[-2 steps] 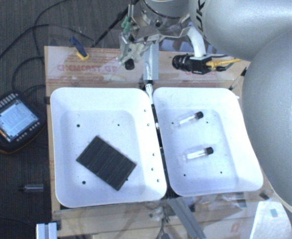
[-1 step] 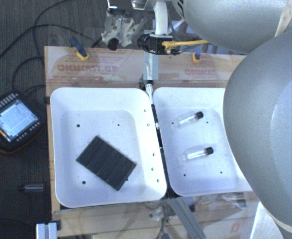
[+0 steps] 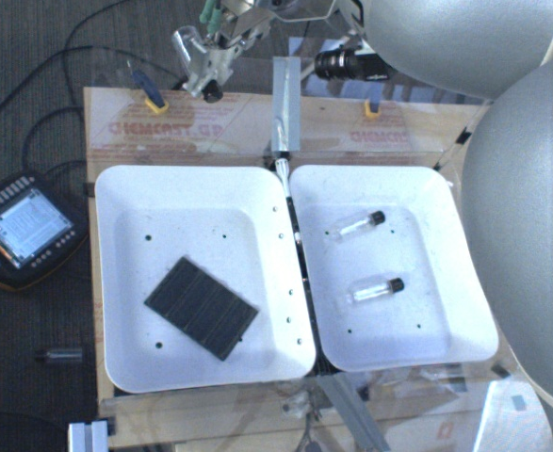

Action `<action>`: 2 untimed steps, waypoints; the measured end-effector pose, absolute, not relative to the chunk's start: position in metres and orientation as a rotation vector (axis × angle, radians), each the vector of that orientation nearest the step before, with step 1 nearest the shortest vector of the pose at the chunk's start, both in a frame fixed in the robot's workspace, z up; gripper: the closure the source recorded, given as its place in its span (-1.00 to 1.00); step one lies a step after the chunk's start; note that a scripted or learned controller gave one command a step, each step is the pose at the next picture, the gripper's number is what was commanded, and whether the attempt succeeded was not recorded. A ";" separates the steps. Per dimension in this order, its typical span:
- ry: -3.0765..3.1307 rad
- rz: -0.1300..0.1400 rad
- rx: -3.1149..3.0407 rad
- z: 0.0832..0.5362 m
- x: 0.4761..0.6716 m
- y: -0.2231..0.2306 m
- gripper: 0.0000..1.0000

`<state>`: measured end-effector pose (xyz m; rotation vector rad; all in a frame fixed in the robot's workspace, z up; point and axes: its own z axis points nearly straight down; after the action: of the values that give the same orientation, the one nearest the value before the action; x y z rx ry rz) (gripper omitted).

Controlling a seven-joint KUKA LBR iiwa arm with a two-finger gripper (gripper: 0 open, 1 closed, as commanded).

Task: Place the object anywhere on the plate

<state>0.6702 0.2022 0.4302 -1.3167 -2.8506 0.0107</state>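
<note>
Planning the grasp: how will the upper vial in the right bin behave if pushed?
The upper vial lies on its side and looks round, so it would probably roll. It appears clear and smooth, so likely slippery and perhaps fragile. It looks small, probably light.

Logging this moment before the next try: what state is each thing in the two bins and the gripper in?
Dark ribbed rectangular plate: flat in left white bin, nothing on it.
Upper clear vial with black cap: lying on its side in right white bin.
Lower clear vial with black cap: lying likewise.
Gripper: raised beyond the bins.
</note>
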 end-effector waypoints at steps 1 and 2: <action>-2.850 0.022 -1.320 0.436 0.672 0.202 1.00; -2.849 0.033 -1.324 0.442 0.675 0.201 1.00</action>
<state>0.6747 0.2013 0.4420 -1.3240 -2.8493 0.0332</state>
